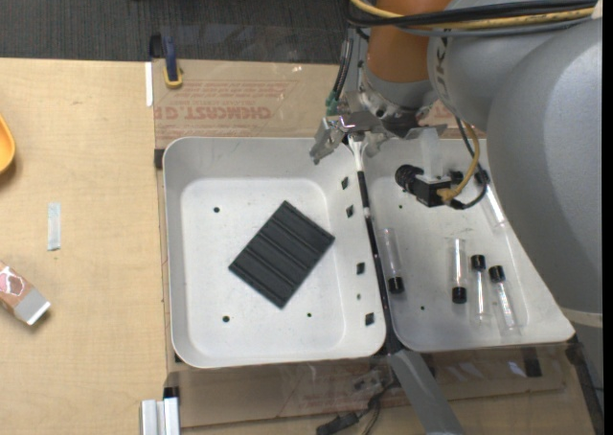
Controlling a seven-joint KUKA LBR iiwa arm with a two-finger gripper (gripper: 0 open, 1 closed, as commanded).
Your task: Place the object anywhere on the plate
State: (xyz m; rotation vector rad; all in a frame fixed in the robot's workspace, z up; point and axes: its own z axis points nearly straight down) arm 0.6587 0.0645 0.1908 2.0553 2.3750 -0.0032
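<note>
Nearest the lens: bulky grey arm (536, 136), reaching in from the right, orange band (412, 2) above the wrist. Bent steeply downward, claw (347, 133) hanging over the far end of the shared wall (369, 232) between the two bins. Closer to the far rims than to anything lying inside. Cannot tell from this angle whether spread or pressed together; no tube visibly carried.

Picking apparently not yet done, judging by the layout. Clear tubes (459, 270) with black caps lying flat in the right bin (431, 323), most grouped toward its near right. One lone tube (390, 253) just beside the shared wall. Dark ribbed plate (282, 253) flat and skewed in the middle of the left bin (174, 232), bare on top, well apart from every tube.

To do it well:
- Choose a tube with room on both sides, probably one from the group. Beware the lone tube hugging the wall, with little space there for a clean approach.
- Come straight down, turned across the tube's length rather than along it.
- Grip near mid-length to avoid tipping.
- Lift clear of the shared wall before crossing.
- Lower close over the plate's centre before letting go, ideally laid along the ribs, being round and likely to roll off otherwise.
</note>
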